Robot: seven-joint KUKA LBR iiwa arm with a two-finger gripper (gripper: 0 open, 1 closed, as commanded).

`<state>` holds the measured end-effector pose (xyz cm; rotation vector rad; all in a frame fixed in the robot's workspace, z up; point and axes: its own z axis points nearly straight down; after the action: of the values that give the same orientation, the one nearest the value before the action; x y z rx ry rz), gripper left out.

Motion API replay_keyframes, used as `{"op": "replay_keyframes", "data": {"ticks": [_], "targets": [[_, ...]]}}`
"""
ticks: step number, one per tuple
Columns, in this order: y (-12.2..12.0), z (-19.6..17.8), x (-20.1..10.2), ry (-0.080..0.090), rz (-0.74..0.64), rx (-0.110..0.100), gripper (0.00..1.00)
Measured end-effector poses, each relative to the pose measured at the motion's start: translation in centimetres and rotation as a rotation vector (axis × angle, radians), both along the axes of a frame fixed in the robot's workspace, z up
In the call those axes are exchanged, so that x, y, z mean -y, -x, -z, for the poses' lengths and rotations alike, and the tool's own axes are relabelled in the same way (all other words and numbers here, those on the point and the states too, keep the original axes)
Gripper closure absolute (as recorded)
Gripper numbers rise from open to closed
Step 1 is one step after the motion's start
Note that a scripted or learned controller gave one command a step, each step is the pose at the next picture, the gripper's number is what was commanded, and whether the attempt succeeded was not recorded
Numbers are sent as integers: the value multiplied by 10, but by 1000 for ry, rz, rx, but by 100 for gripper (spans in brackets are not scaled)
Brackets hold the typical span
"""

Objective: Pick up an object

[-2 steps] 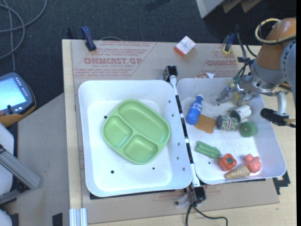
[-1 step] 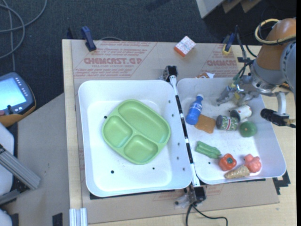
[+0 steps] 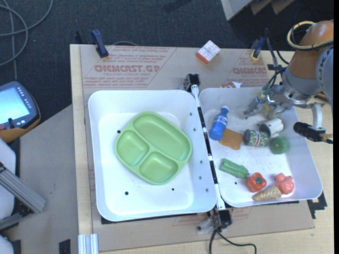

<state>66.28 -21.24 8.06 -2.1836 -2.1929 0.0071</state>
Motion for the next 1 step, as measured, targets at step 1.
{"op": "replay_keyframes", "data": {"ticks": [1], "targets": [[0, 0, 0, 0, 0, 0, 0]]}}
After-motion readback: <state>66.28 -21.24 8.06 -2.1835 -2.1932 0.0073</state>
